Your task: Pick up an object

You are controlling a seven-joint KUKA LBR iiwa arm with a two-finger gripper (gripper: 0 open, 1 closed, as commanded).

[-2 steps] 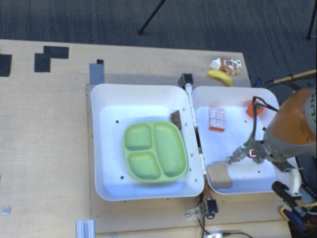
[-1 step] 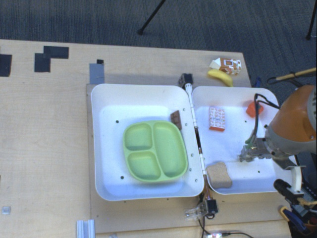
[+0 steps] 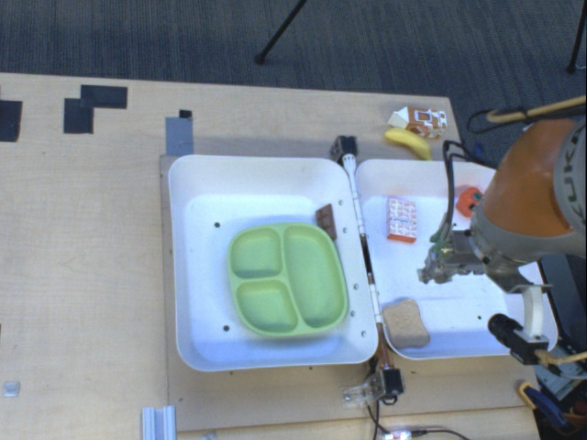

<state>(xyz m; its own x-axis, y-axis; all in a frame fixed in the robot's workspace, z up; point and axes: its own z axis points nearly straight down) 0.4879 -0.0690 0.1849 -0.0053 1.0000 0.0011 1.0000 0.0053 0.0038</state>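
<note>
We see the gripper (image 3: 440, 270) at frame right, over bare bin (image 3: 459, 314) floor; opening unclear, so a close likely grabs nothing.

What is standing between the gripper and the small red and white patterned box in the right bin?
Nothing visible does. The gripper hangs over the right white bin, and the small red and white patterned box lies up and to its left, with bare bin floor between them. The tan sponge-like block sits lower, off that path.
</note>
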